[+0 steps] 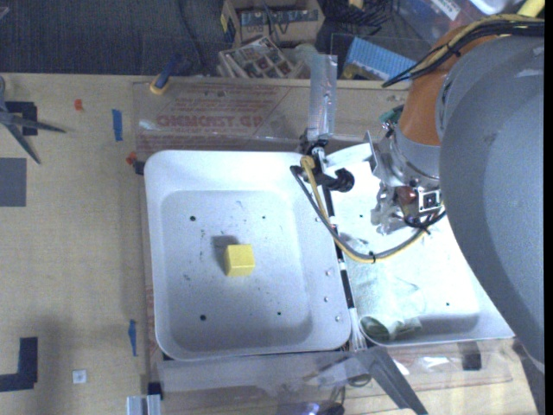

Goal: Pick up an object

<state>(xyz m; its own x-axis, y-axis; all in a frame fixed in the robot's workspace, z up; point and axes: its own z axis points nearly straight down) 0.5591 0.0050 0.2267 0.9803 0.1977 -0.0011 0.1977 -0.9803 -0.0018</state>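
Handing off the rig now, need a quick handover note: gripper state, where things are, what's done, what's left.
Gripper: over the right bin, near its upper left; nothing visible between its fingers, open or shut can't be told from this angle.
Yellow block: lying alone near the middle of the left bin, apart from the arm.
Greenish rolled item: at the right bin's lower left corner, also untouched.
Done: no pick yet.
Left: choose an object, descend, grasp and lift it.

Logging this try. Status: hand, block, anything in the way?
Hand over right bin, nothing seen in it. Yellow block loose in left bin, apart from the hand. Bin divider and cable between them.
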